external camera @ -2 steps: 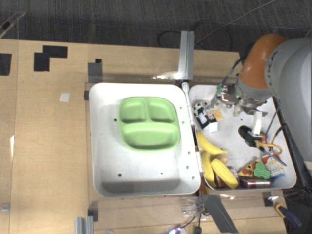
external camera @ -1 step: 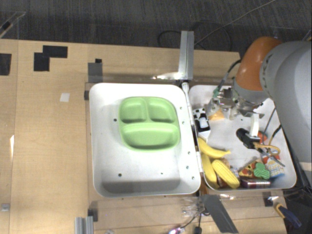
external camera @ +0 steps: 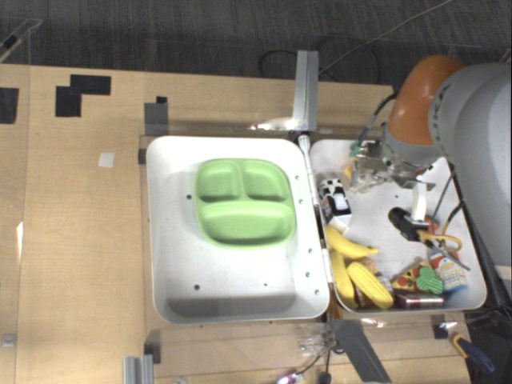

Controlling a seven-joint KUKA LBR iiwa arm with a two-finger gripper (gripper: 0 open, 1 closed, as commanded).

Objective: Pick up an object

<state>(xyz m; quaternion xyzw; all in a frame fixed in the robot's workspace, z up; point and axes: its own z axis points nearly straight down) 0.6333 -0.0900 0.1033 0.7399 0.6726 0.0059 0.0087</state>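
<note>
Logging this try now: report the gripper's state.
Gripper: cannot be told, open or closed; it hangs over the far end of the right shallow white bin, nothing visibly held.

I see a light wooden bench (external camera: 72,238) with black square marks (external camera: 80,93) near its far left corner. Beyond it lies dark grey carpet (external camera: 200,14), crossed by a thin black cable (external camera: 376,38) at upper right.

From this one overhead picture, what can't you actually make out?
- End effector in the camera view: fingers blurred against the metal, state unclear.
- Pile of small toys in the right bin's lower corner: too small and overlapped to identify.
- Arm: cut off by the right edge.
</note>
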